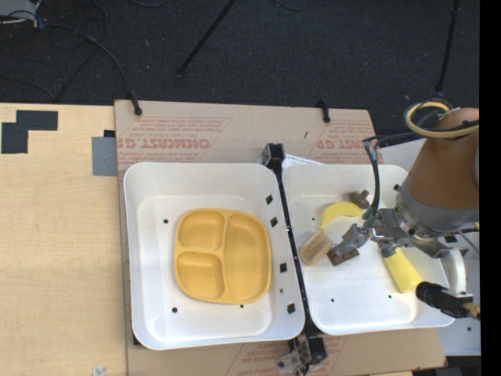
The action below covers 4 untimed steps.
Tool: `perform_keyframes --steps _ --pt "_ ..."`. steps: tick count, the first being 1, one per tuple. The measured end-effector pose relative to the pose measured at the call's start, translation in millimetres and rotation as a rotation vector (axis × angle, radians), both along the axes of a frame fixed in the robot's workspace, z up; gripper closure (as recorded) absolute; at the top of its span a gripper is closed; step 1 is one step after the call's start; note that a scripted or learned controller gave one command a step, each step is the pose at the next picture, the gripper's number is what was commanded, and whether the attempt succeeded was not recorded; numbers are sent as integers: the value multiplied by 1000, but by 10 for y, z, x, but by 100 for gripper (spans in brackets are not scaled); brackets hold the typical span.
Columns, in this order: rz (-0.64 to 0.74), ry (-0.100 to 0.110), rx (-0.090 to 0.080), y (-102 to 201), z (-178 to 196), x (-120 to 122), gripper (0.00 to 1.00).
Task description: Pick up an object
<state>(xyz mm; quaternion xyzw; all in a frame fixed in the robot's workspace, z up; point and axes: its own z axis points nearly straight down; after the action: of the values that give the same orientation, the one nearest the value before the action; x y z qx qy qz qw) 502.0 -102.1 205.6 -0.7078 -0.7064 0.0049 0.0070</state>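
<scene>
- Claw (351,243) is low in the right bin (344,321), about mid-bin and slightly toward its right wall. It sits where the loose items cluster, so this reads as a grasp attempt in progress, not transit.
- Likely target is the dark brown piece (342,254), right at the claw tip on the bin floor. It lies just beside the tan block (315,247), which is on the divider side.
- Claw state: cannot tell. The tip is small and merges with the brown piece, so neither the opening nor any hold can be read. I'm not calling it gripped.
- Other items in the right bin:
  - a yellow banana-shaped piece (342,212) toward the far edge
  - a small brown bit (361,198) just behind it
  - a yellow cylinder (401,271) near the right wall, partly under the wrist
- The left bin (147,210) holds 1 yellow divided plate (223,255), flat and centred, well apart from the arm. It's wide and shallow, a poor pick for a 2-finger claw, which probably explains the work on the right side.
- Both bins sit on a cardboard sheet (203,135) on the tabletop (55,249), butted along 1 shared edge.
- The arm (442,178) comes in over the right bin's right edge. The wrist is steeply pitched down and the tool leans toward the divider.
- Risk: the tan block is close enough to get nudged or pinched along with the brown piece.
</scene>
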Motion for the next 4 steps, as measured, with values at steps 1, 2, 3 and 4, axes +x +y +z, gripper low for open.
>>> perform_keyframes --steps 1,2,3,4 --pt "2 -12 -1 -2 58 27 0" --pt "2 -7 0 83 -521 -48 0" --pt "1 -7 0 170 -1009 -28 0" --pt "1 -12 -2 175 -1188 -34 0"
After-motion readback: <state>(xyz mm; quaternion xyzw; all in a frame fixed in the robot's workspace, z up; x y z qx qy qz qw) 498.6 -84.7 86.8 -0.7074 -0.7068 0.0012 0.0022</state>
